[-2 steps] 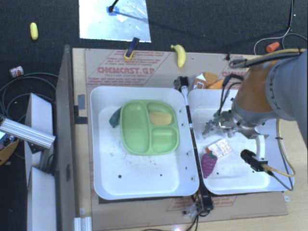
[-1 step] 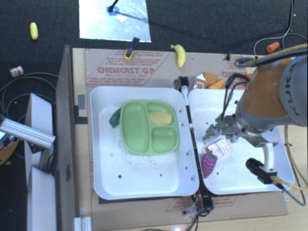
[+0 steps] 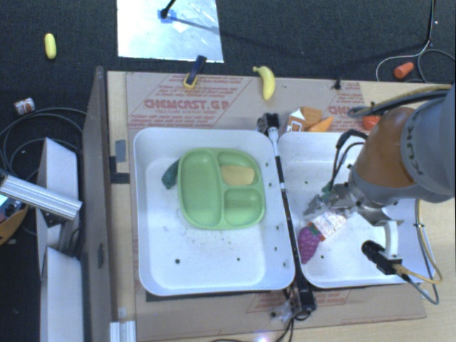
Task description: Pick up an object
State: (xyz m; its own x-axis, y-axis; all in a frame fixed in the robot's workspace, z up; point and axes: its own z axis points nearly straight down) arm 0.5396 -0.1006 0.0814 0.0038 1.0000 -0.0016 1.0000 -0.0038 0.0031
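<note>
1. Camera view has the pincer [image 3: 318, 206] low in the right bin [image 3: 313, 164], at about eight o'clock from the grey arm [image 3: 410, 155] with its orange band; whether it is released or clenched, I cannot tell.
2. Just beside it at five o'clock lies one checked packet [image 3: 329, 224], and touching that at seven o'clock, one purple grape bunch [image 3: 308, 241]. Nothing can be seen between the fingers.
3. Over at nine o'clock, the left bin [image 3: 160, 262] carries one green divided tray [image 3: 210, 199] with one yellow piece [image 3: 239, 174] in its upper right compartment, and one dark green item [image 3: 169, 174] touching the tray's left edge.
4. Count of bins: two, side by side.
5. Writing: the board [image 3: 178, 98] beyond the bins reads "CHEMCAST" in red, followed by letters like "G P"; more red print at the right is not legible.
6. At twelve o'clock on that board, one yellow banana [image 3: 266, 81]; one orange carrot-like piece [image 3: 320, 125] sits by the right bin's far rim.
</note>
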